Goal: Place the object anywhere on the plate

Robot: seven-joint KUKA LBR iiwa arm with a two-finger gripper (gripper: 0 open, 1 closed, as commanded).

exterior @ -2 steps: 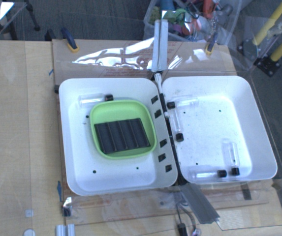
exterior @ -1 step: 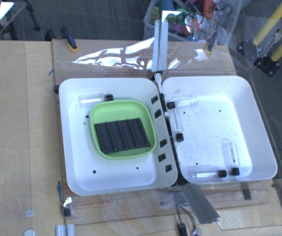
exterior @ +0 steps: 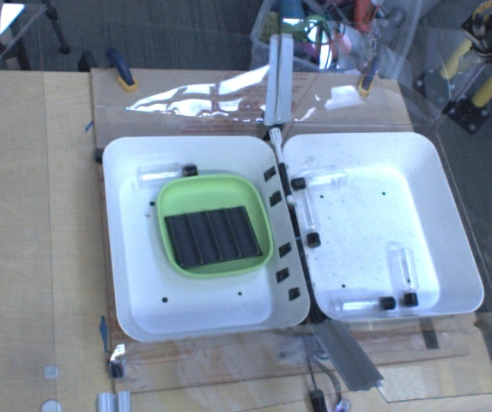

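A green square plate [exterior: 263, 215] sits in the left white bin [exterior: 134, 290]. On the plate lies a dark ribbed rectangular object [exterior: 212, 237], flat and slightly turned, covering most of the plate's middle.
The right white bin [exterior: 434, 230] holds a few clear tubes with black caps near its edges, such as one [exterior: 402, 269] at the right. A clear tube [exterior: 164, 173] lies behind the plate. A box of mixed items [exterior: 340, 11] stands behind the bins.
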